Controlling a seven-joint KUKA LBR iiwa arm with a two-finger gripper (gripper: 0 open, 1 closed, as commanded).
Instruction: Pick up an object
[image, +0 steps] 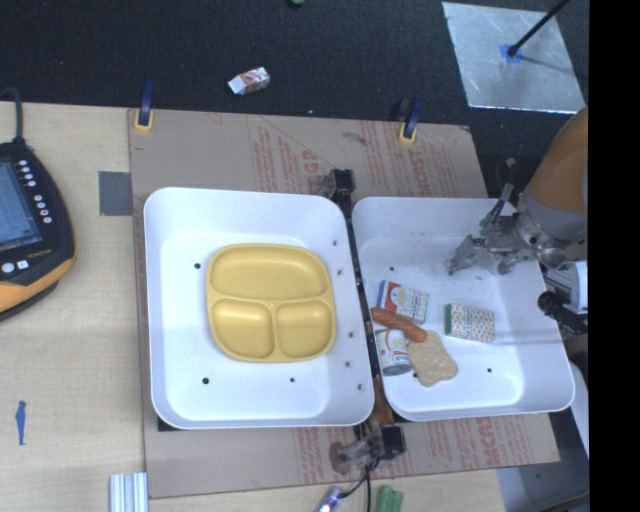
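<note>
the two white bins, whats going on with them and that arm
A grey arm reaches in from the right, its tool hovering over the upper part of the right bin, with nothing visibly between its fingers. Lower in that bin lie a hot dog, a toast-shaped piece, a small carton and a green patterned packet, all untouched. The left bin holds a yellow divided plate. Nothing has been picked up yet.
</note>
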